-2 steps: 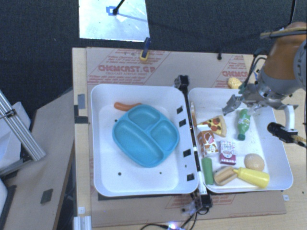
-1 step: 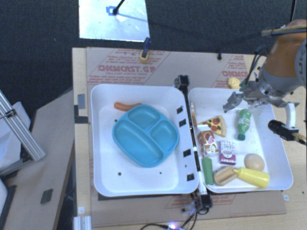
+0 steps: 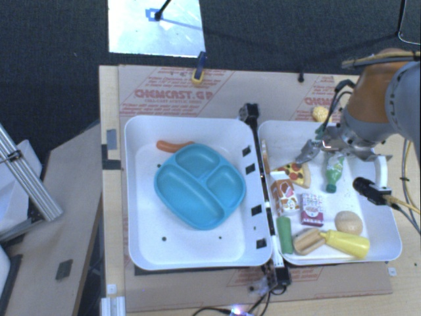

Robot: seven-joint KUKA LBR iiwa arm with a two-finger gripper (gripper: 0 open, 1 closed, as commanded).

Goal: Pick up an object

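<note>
**Gripper hanging over the right bin, bottle just beside it**

Gripper (image 3: 314, 149) is hovering above the far half of the right bin (image 3: 388, 242), reaching in from the right, and from where I'm standing I cannot tell how its tip is set; nothing is showing in its hold. Just right of it, a small green bottle (image 3: 333, 176) is lying with its long axis running near to far, cap end toward the far side. That looks like the closest candidate, so the coming move is probably turning on a short shift right and down. Slightly nearer and left, a pizza slice toy (image 3: 295, 172) is resting by the divider. Further toward the near edge, a yellow bottle (image 3: 347, 243) and a hot dog (image 3: 308, 241) are sitting close together. Over in the left bin (image 3: 141, 242), a blue tray (image 3: 199, 185) is lying flat.
</note>
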